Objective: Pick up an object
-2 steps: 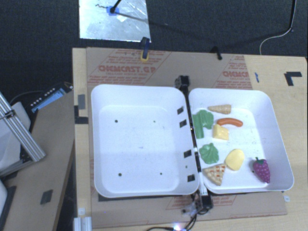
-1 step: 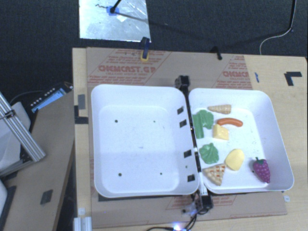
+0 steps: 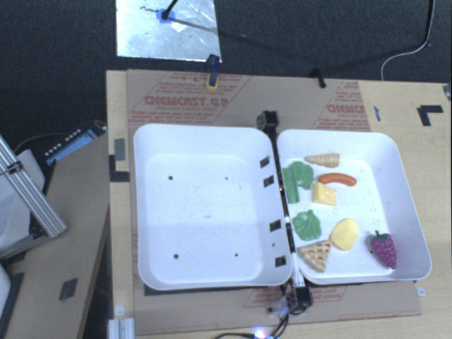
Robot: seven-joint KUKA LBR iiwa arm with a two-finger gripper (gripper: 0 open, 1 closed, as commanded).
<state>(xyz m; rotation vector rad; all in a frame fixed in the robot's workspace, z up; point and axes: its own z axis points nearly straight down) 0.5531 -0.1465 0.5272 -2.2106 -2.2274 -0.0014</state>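
Observation:
The right bin [image 3: 402,182] holds several toy foods. A beige cone [image 3: 323,160] lies at its back, with an orange sausage [image 3: 337,180] just in front of it. A green leafy piece [image 3: 297,176] sits by the divider, and a yellow cheese wedge [image 3: 325,194] lies beside it. Nearer the front are a second green piece [image 3: 307,224], a yellow lemon [image 3: 345,234], a pizza slice [image 3: 316,255] and purple grapes [image 3: 383,249].
The left bin [image 3: 205,203] stands beside the right one, joined by a black clipped divider [image 3: 280,196]. Both rest on a cardboard sheet [image 3: 191,101]. A silver panel [image 3: 166,20] lies at the back, and a metal frame [image 3: 25,196] stands at the left.

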